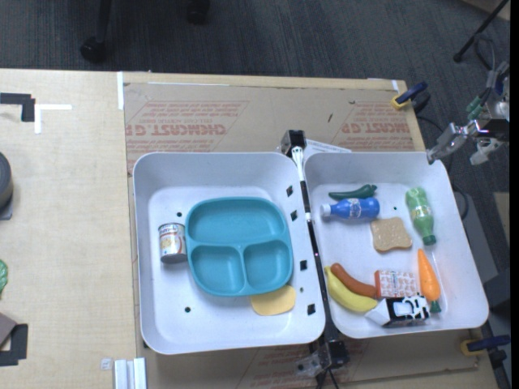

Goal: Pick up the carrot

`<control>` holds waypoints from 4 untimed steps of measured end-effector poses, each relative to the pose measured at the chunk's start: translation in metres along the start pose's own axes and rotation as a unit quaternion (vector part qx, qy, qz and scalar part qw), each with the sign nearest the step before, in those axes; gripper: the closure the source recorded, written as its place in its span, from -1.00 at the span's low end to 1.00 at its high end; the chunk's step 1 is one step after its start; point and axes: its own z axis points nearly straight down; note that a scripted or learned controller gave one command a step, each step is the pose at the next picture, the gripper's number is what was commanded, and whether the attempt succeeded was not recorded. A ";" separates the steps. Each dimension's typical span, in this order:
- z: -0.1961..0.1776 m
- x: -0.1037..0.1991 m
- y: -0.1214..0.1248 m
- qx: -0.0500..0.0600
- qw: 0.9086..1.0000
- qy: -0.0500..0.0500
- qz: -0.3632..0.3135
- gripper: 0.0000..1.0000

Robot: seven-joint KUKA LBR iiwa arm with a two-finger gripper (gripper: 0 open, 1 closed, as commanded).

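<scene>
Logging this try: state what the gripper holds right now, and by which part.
Nothing is held. The carrot lies free at the right side of the right bin, beside the green bottle, with no arm over either bin.

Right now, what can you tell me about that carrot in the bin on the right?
The carrot is a small orange toy, smooth like plastic, with a bit of green at its lower end. It lies flat near the right wall of the right bin, running roughly along that wall, pointed tip toward the green bottle above it. The small red-and-white packet lies close on its left; whether they touch is unclear. Nothing is gripping it.
</scene>
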 end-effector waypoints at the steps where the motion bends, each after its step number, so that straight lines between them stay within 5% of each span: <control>1: 0.175 -0.008 -0.029 0.004 1.000 0.007 -0.028 -1.00; 2: 0.192 0.003 -0.083 -0.002 0.998 0.001 -0.063 -1.00; 3: 0.182 0.002 -0.081 -0.004 0.998 0.001 -0.060 1.00; 4: 0.182 0.002 -0.081 -0.004 0.998 0.001 -0.060 -1.00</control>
